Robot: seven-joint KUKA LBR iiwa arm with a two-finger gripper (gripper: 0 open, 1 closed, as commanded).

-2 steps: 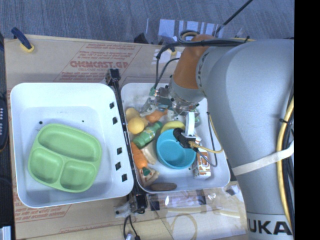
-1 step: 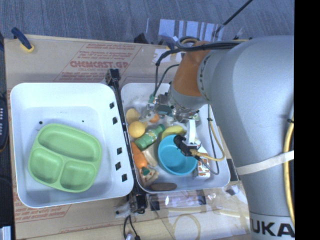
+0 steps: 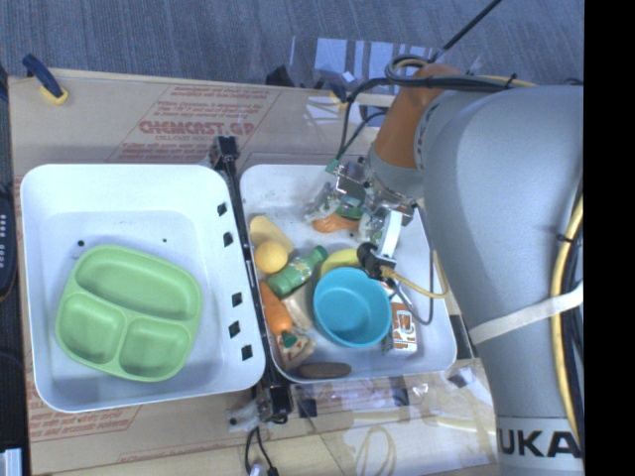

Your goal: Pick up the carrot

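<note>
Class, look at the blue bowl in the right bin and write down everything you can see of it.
The blue bowl is round, plain and smooth, plastic by its look. It stands upright, mouth up, with nothing visible inside. It sits in the right bin, toward the near right part. A green bottle lies close on its left, a yellow fruit meets its far rim, and a small printed packet lies against its right side. The carrot lies just left of it.
</note>
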